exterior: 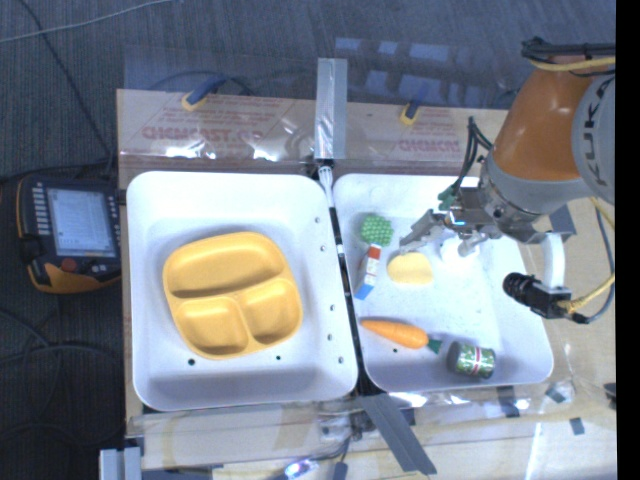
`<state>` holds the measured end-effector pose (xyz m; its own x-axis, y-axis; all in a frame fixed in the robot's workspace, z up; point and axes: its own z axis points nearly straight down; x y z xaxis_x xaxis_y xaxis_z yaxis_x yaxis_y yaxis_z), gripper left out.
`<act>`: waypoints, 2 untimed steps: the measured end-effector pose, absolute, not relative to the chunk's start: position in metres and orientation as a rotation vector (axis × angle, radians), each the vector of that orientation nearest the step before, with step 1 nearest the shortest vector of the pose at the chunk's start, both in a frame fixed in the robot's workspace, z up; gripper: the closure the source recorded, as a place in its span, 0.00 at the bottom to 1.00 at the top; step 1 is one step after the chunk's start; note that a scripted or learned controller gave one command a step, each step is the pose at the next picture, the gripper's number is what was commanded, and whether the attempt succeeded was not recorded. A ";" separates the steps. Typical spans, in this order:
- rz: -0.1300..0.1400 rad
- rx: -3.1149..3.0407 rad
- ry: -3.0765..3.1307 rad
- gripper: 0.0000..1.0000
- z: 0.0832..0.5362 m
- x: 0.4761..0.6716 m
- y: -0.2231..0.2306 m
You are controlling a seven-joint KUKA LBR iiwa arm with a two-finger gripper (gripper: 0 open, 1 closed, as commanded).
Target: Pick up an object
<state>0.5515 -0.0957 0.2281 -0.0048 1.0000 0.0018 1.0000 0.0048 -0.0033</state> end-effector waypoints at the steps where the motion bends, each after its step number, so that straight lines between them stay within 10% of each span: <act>1: -0.002 -2.207 -2.235 0.00 0.094 0.555 -0.123; 2: -0.011 -2.204 -2.253 0.00 0.090 0.616 -0.147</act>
